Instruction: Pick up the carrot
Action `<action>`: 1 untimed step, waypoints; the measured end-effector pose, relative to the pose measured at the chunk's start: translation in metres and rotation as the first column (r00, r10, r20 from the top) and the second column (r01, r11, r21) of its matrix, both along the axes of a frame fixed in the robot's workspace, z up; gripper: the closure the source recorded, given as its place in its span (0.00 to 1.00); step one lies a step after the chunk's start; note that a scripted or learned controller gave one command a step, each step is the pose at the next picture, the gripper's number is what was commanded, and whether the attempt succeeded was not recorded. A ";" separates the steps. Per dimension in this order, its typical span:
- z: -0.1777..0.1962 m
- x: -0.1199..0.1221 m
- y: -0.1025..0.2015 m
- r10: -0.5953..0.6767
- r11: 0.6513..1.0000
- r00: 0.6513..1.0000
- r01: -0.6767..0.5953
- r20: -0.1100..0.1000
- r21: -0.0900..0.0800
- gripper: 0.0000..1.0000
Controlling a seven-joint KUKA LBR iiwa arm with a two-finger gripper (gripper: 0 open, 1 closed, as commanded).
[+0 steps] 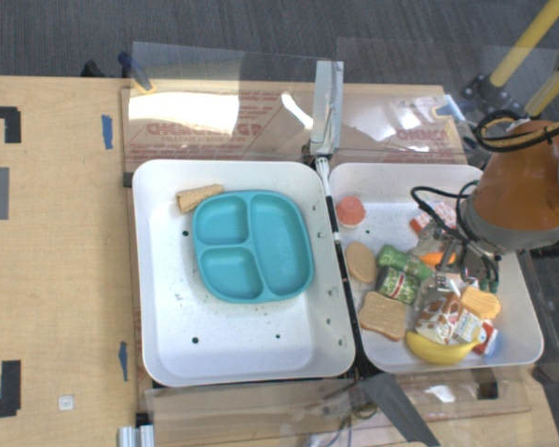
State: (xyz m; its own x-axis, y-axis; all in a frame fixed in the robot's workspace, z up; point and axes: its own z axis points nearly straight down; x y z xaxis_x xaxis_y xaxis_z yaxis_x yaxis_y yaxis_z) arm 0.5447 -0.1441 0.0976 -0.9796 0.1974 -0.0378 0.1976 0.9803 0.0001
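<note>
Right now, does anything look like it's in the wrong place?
Yes. One piece of toast lies alone in the left bin, beside the blue plate and not on it. All the other food sits jumbled in the right bin, where a banana lies against the front wall.

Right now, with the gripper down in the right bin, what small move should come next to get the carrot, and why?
Probably a short, slow descent straight onto the carrot. The gripper sits low in the right bin, right at that orange piece, with a green packet and a cheese wedge crowding it, so a sideways move risks pushing clutter.
</note>
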 end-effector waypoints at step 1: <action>-0.001 0.056 0.016 0.096 0.995 0.995 -0.096 -0.013 0.001 0.00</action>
State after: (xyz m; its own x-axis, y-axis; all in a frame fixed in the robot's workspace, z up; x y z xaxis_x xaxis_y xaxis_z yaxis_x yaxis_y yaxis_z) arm 0.6002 -0.1285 0.0962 -0.9944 0.1029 -0.0251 0.1030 0.9947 -0.0019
